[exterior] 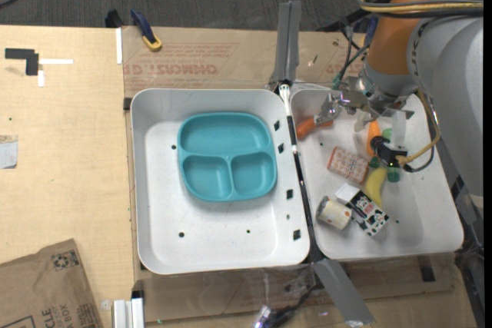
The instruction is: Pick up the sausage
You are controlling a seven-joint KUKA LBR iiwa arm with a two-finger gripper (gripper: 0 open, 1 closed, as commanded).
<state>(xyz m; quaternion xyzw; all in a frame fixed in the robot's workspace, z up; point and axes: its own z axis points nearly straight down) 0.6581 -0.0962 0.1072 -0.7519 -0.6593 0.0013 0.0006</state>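
Hand low at far-left corner of right bin; cannot tell how far open, or whether it grips anything. Sausage, orange, lies just beside hand, against divider between bins

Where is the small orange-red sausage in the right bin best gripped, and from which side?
Probably mid-length on the small orange-red sausage, from straight above, closing across its narrow width: it lies flat, slanted, with its left end by the white bin's wall.
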